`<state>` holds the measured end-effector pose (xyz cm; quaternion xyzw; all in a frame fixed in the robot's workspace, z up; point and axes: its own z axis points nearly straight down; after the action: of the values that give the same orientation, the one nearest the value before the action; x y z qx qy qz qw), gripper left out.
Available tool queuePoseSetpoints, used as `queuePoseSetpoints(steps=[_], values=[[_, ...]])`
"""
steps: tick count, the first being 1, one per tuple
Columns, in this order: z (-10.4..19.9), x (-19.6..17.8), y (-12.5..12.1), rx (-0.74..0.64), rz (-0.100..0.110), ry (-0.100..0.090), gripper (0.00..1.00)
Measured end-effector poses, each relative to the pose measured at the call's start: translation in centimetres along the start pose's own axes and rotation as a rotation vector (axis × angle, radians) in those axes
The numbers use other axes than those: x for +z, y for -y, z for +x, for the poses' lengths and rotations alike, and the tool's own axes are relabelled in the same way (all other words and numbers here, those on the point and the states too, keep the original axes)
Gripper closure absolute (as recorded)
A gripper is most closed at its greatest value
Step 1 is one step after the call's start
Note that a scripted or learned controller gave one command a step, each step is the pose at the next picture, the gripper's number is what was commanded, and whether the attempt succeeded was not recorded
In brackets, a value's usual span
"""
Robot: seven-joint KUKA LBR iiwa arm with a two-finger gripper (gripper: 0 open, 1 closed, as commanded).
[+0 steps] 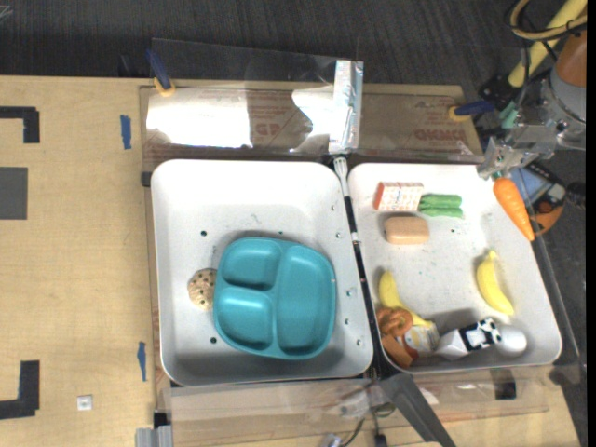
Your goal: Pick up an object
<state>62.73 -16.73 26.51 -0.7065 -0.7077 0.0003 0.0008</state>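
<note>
My gripper [496, 168] hangs at the far right corner of the right bin [549, 319]. It is shut on the top end of an orange carrot [512, 205], which slants down from the fingers across the bin's right rim. Inside that bin lie an orange-and-white box [399, 196], a green item [440, 205], a peach block [407, 229], a yellow banana [493, 283], a smaller banana [389, 290], a brown-orange item [398, 329] and a white-and-black toy [484, 338].
The left bin [177, 194] holds a teal divided plate [275, 296] and a speckled cookie [200, 288] at the plate's left. A clear plastic sheet [251, 110] lies behind the bins. Cables and arm parts [549, 26] crowd the top right.
</note>
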Motion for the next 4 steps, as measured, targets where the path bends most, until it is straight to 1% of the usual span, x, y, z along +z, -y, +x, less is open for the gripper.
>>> queuePoseSetpoints(steps=[1, 2, 3, 4], values=[[3.6, 14.6, -1.6, -0.068, 0.009, -0.002, 0.0], [5.5, 15.9, -1.9, -0.192, -0.004, 0.001, 0.0], [3.4, 12.5, -1.8, -0.279, -0.008, 0.004, 0.0], [0.2, 14.3, 4.4, -0.084, 0.002, 0.0, 0.0]])
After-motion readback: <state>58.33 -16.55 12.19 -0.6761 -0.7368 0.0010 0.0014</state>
